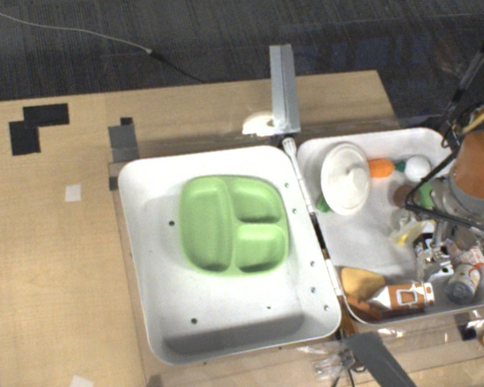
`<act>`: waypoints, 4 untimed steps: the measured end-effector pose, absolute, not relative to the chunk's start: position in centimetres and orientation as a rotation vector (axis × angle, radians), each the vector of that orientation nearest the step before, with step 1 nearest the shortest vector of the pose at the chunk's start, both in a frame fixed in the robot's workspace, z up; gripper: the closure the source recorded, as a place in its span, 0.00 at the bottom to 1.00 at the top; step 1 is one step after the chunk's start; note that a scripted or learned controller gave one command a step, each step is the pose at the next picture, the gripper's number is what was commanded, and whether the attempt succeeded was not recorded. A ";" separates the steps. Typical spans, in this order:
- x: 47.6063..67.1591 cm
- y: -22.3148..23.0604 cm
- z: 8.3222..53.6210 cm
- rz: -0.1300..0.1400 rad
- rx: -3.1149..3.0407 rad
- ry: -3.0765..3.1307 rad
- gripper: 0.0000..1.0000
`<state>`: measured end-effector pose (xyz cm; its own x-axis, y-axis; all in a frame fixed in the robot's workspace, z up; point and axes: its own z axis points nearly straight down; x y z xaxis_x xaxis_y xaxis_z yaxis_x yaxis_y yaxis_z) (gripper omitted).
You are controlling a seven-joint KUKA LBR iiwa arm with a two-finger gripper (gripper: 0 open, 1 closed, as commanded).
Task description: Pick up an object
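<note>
No single target is named, so the likeliest candidate is whatever lies closest under the hand (435, 246): a small yellowish-white item (406, 232) at the hand's nine o'clock, almost touching it, too blurred to identify. At the hand's six o'clock, along the near wall of the right white bin (377, 138), lies an orange-brown bottle with a white label (404, 298), its long axis running nine to three o'clock. A grey cylindrical cap-like piece (460, 290) sits just beside it at three o'clock, and a tan rounded object (361, 280) at its ten o'clock.

Whether the hand is wide, narrow or gripping anything I cannot tell; the wrist and cables mask it.

Further out, toward the bin's twelve o'clock, are a white round bowl (345, 179), a small orange ball (381, 168) and a white ball (416, 166). The left white bin (168, 333) on the wooden desk (50, 287) holds a green three-compartment plastic tray (231, 224), well apart from the hand.
</note>
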<state>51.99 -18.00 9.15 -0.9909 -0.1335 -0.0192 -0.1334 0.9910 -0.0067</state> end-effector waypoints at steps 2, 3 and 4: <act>50.6 -12.7 11.3 -0.011 -0.210 3.108 0.00; 57.7 -14.5 9.0 -0.003 0.160 3.118 0.00; 54.8 -16.5 9.1 -0.002 0.245 3.113 0.00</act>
